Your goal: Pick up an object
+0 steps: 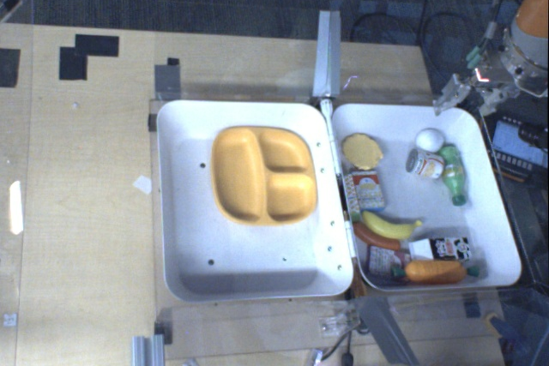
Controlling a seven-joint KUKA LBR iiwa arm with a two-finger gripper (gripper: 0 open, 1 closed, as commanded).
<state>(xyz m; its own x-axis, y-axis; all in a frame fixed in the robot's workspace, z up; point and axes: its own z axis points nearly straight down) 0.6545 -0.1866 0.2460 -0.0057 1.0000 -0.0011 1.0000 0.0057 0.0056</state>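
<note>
My gripper (470, 93) hangs over the far right corner of the right bin (493, 184), open with nothing between its fingers. Below it in that bin lie a white ball (429, 138), a small can (424, 165) and a green bottle (454, 175). Further left are a round yellow disc (363, 151) and a printed packet (366, 191). Near the front lie a banana (390, 226), a red sausage (383, 241), a black-and-white carton (449, 248) and a carrot (433, 272).
The left bin (184, 210) holds a yellow divided tray (262, 173). A metal post (325, 56) rises behind the wall between the bins. Cables and dark equipment (519, 150) sit to the right of the bench.
</note>
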